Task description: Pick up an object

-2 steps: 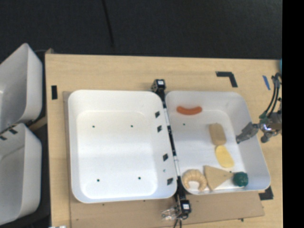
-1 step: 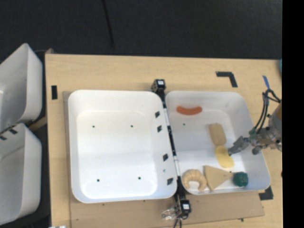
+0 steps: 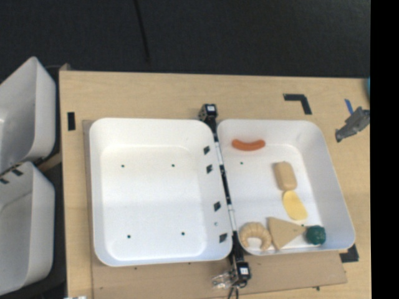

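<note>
Camera view showed a tan surface [image 3: 156, 92] bearing 2 white bins. The right bin [image 3: 327, 167] held a sausage [image 3: 248, 144], a croissant [image 3: 255, 236] and 4 more toys; the left bin [image 3: 100, 185] offered open floor. Grey jaws hovered beyond the right rim, state unreadable.

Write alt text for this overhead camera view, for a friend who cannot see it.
Two shallow white bins sit side by side on a wooden bench. The right bin holds toy foods: a sausage, a bread piece, a yellow lemon, a croissant, a tan wedge and a small green ball. The left bin lies beside it.
</note>
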`<control>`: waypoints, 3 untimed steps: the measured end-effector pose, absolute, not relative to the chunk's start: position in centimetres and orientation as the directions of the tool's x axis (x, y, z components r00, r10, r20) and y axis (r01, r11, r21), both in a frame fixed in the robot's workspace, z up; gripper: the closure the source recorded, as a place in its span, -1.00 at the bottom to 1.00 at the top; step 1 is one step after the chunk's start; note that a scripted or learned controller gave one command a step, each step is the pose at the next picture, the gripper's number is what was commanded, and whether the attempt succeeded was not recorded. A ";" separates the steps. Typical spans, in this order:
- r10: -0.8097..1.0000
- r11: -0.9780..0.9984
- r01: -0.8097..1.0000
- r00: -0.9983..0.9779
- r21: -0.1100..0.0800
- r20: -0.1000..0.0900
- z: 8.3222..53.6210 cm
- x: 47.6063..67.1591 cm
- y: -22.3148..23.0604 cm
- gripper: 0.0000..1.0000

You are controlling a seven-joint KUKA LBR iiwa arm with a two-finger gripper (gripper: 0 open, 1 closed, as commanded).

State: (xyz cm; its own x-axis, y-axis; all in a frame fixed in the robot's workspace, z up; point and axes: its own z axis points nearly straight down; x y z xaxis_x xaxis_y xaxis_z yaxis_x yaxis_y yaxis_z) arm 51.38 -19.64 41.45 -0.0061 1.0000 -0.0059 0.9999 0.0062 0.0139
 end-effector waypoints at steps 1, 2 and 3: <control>1.000 -0.003 1.000 0.003 -0.005 0.001 26.5 48.8 -22.2 -1.00; 1.000 0.003 1.000 -0.003 0.004 -0.002 29.0 55.8 -21.9 -1.00; 1.000 -0.002 1.000 0.002 -0.005 0.001 19.6 51.7 -22.9 -1.00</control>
